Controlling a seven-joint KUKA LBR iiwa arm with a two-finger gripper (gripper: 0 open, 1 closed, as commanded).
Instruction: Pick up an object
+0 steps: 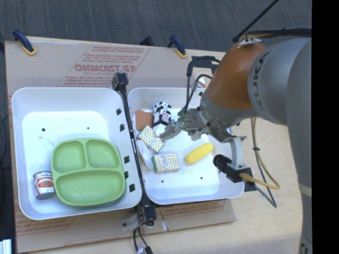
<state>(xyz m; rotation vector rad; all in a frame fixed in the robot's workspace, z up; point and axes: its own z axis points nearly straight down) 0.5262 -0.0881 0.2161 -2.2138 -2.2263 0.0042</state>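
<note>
Gripper (170, 127) reaches into the right bin (222, 187) from the right, low over the cluster of things at the bin's left side; whether it is spread or pressed together I cannot tell, and nothing can be seen pinched in it; the grey arm (280, 78) with its orange band (235, 78) covers the bin's upper right part.

Just beside the tip lie a black-and-white toy (161, 110), above it, and an orange-brown block (143, 119) to the left of that toy; a patterned packet (151, 138) lies just below-left of the tip, tilted; a second patterned packet (167, 162) lies below it, near the bin's middle; a yellow corn cob (199, 153) lies to the right of that, tilted, apart from the packets.

The left bin (32, 105) holds a green divided plate (87, 171) in its lower half; a small can (44, 184) sits just beside the plate's left edge, by the bin's lower left corner.

Both bins rest side by side on a cardboard sheet (100, 65) held by blue-and-yellow clamps (24, 41) at its far edge.
</note>
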